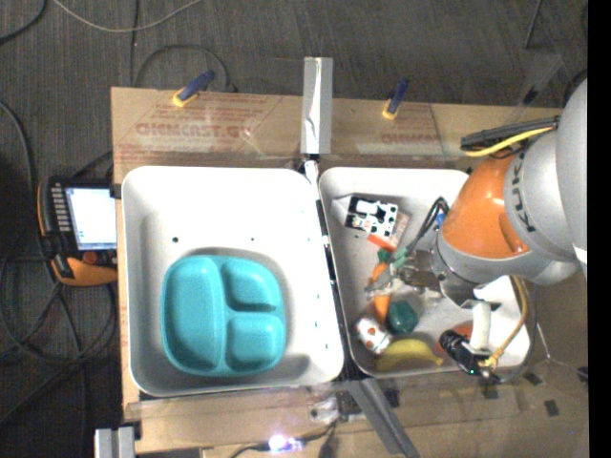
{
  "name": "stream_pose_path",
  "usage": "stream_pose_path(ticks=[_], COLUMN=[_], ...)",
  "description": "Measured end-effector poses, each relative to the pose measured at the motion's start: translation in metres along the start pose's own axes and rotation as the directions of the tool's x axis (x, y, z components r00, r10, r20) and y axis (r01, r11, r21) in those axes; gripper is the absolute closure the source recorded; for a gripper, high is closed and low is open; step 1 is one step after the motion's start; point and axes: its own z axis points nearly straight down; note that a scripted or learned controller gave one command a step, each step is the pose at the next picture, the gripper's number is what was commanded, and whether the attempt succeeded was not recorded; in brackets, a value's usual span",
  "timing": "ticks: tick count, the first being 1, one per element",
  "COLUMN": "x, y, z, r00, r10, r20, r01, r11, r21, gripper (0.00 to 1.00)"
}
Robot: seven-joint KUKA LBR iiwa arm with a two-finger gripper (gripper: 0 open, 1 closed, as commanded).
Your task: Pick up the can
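Two bins under inspection. The left bin (143, 218) carries a teal divided plate (224, 313); the right bin (434, 184) carries all the clutter and the arm (496, 222).

Finding 1, target. I take the can (402, 316) to be the dark green rounded item low in the right bin, just beside an orange piece (382, 305) on its left, with a banana (409, 354) just below it and a small white and red ball (370, 332) near its lower left. The identification is a judgement; the item is small and partly shadowed, and I cannot tell whether it stands or lies.

Finding 2, tool. The gripper (412, 273) hangs low over the clutter, just above the can and close to it. I cannot tell from this angle whether it is released or clenched, and nothing is visibly held.

Finding 3, handling. I expect a stiff, smooth metal wall, light if hollow, prone to slipping or rolling under an off-centre squeeze. I would take it across the middle of the body, square to its axis, not at a rim.

Finding 4, risks. Neighbours crowd the can on the left and below, so a closing grasp may catch the orange piece or the banana instead. A black and white box (372, 216) sits well apart at the top of the bin and poses no obstruction
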Motion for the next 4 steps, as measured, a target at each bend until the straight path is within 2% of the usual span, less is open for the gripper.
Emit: stream_pose_path(ticks=[1,2,3,4], x=[-0.088,-0.088,-0.091,-0.111], y=[-0.007,-0.007,-0.010,-0.007], z=[-0.014,-0.014,-0.001,-0.116], r00=[0.958,0.958,0.938,0.924], r10=[-0.285,-0.286,-0.345,-0.383], r20=[0.002,0.002,0.006,0.003], r01=[0.285,0.286,0.345,0.383], r11=[0.958,0.958,0.938,0.924], r21=[0.008,0.008,0.001,0.007], gripper=[0.00,0.00,0.00,0.00])
